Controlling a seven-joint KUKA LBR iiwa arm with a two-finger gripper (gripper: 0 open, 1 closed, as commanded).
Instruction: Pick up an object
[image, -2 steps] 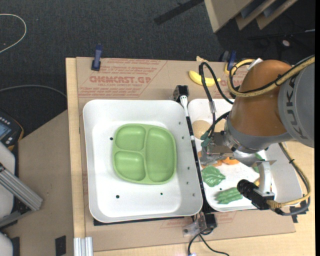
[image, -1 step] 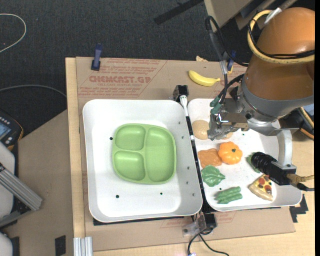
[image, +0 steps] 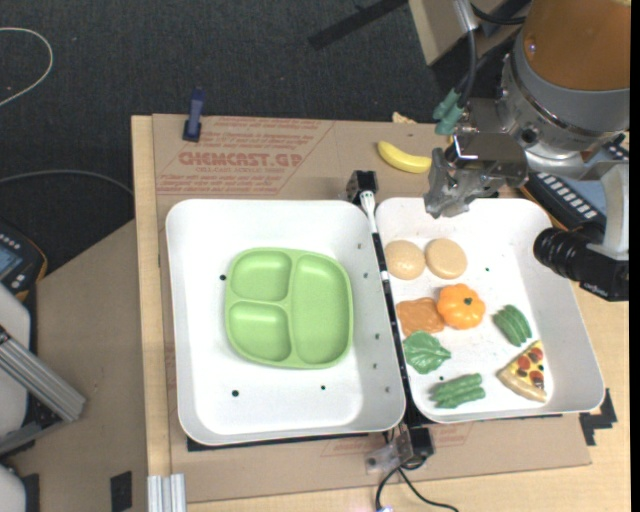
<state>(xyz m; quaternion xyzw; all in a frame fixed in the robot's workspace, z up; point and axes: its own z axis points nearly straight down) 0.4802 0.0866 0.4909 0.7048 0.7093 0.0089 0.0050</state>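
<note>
Claw: the gripper (image: 443, 203) hangs over the far-left corner of the right bin (image: 572, 330), just above its white rim; nothing shows between its tips; how wide it stands cannot be told from this slant
Arm: grey with an orange band, reaching in from the upper right; cables run down beside the wrist
Right bin: holds the toy food; two pale round buns (image: 405, 259) (image: 446, 257) lie side by side nearest the claw, apart from it
Middle of the right bin: an orange pumpkin (image: 461, 305) touches a brown piece of food (image: 419, 315) on its left; a green leaf (image: 427, 352) lies just below that piece
Near edge of the right bin: a green bean pod (image: 458, 391) lies by the front rim; a pizza slice (image: 527, 372) sits to its right; a small green pepper (image: 513, 324) lies above the slice
Left bin: the left bin (image: 195, 300) bears a green divided plate (image: 290, 307) with three compartments, near its middle
Outside the bins: a banana (image: 403, 157) lies on the cardboard (image: 240, 155) behind the right bin, left of the claw; a blue clip (image: 193, 115) sits at the cardboard's far edge
</note>
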